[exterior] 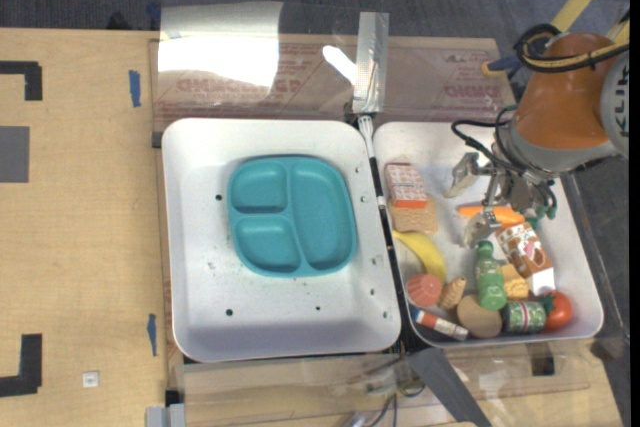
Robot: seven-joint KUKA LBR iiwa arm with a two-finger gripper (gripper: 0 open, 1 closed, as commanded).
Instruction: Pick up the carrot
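The carrot (478,211) is a small orange piece lying in the right bin (585,260), near its middle. My gripper (497,198) hangs low directly over the carrot and covers its middle part. Orange shows on both sides of the gripper's dark tip. The arm's orange band (560,110) sits above the bin's far right corner. The gripper's own body hides how the carrot sits beneath it.
The right bin also holds a cracker box (404,180), a bread slice (414,215), a banana (425,253), a green bottle (489,281), a small can (523,316), a tomato (558,309) and other toy food. In the left bin (190,305) lies a teal divided plate (293,214).
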